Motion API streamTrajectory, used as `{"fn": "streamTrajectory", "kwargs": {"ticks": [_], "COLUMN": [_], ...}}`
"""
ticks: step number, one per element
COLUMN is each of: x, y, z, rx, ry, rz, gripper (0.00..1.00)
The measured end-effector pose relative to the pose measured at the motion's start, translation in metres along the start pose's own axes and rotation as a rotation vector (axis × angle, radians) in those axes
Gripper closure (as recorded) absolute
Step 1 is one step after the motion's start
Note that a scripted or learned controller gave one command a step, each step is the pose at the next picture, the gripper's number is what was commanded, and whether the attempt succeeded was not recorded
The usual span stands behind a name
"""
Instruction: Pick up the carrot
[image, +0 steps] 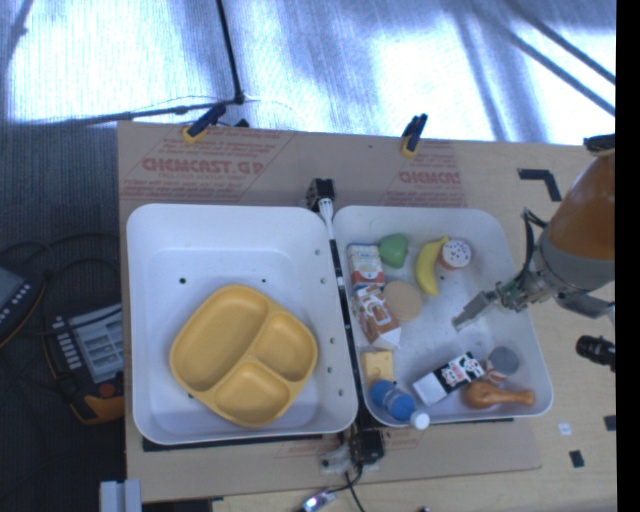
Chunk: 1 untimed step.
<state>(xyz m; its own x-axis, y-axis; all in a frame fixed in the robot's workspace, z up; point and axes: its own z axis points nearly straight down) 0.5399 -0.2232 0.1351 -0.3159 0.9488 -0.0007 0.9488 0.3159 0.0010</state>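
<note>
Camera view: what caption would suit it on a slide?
Arm reaches over the right bin of toy food, carrot near its front corner; yellow plate in the left bin.

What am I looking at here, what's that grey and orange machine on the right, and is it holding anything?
This is one picture from a camera fixed above a bench, looking down at a slant. The grey and orange thing is a robot arm reaching in from the right. Its claw hangs over the right bin, and nothing can be seen between its fingers. That bin holds toy food: a banana, a green piece, a blue bottle, a small carton and an orange piece that may be the carrot the arm should pick up. The left bin holds a yellow divided plate.
</note>
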Motion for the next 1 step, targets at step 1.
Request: {"fn": "streamTrajectory", "kwargs": {"ticks": [1], "x": [0.0489], "y": [0.0489], "z": [0.013], "rx": [0.001], "ry": [0.001], "rz": [0.185], "gripper": [0.0]}}
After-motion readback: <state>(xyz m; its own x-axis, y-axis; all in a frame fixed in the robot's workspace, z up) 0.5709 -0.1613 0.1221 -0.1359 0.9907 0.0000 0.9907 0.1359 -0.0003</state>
